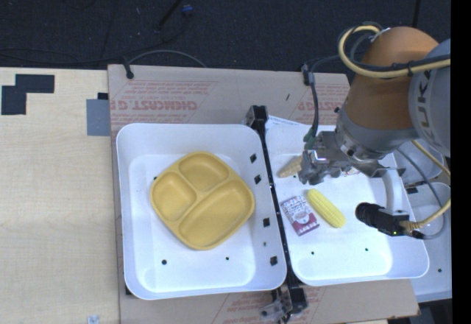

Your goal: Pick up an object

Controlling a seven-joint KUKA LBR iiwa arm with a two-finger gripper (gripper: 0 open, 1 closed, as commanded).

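- We see the claw (pixel 315 168) low over the right bin (pixel 353 260), near that bin's far left part, at the end of the grey arm (pixel 386 87) with its orange band, which reaches in from the right.
- From this slant we cannot tell whether the claw is wide or narrow, nor whether anything sits in it.
- A small tan piece (pixel 291 167) lies just beside the claw on its left, pointing toward the divide between the bins — whether the two touch, we cannot tell.
- A yellow corn cob (pixel 325 208) lies on the right bin's floor, nearer to us than the claw and apart from it, set at a slant.
- A small red-and-white packet (pixel 299 213) lies just left of the corn cob, close to the bin's left wall; the two sit side by side, very near each other.
- In the left bin (pixel 184 275) we see one thing — a yellow divided plate (pixel 202 199) with three compartments, lying flat near the middle and well apart from the claw.
- Both bins rest on a sheet of brown cardboard (pixel 169 98) with red print, and that sheet lies on the pale bench (pixel 51 205).
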